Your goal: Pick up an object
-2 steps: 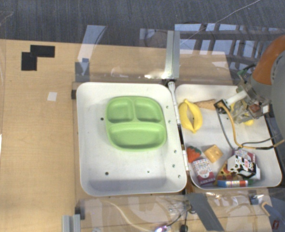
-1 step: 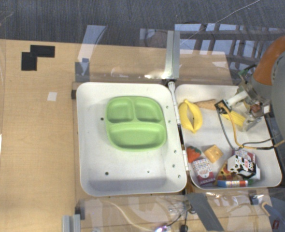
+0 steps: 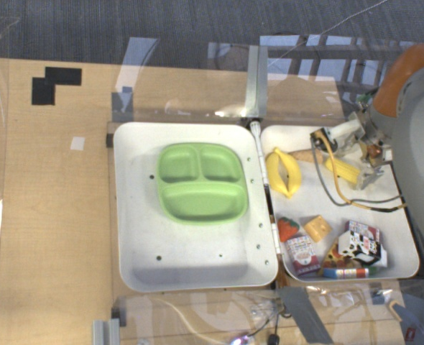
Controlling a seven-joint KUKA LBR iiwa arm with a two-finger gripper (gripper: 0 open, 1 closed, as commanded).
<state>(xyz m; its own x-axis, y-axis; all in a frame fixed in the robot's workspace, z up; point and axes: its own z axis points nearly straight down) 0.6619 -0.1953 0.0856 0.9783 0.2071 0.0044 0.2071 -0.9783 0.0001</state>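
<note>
Camera view: gripper (image 3: 372, 165) hangs low beside the yellow banana (image 3: 284, 172) in the right bin (image 3: 410, 264), hand state indiscernible, nothing visibly lifted; the pick remains undone.

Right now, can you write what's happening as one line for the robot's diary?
phase: reaching | gripper: over right bin, above yellow object | banana: untouched | green tray: left bin

I see a pale wood surface (image 3: 47, 214) carrying two shallow white bins side by side, touching along a metal divider. Left bin (image 3: 136, 261) sits mid-surface; right bin (image 3: 406, 261) just beside it. Black angular marks (image 3: 52, 83) lie on the surface's far left.
</note>
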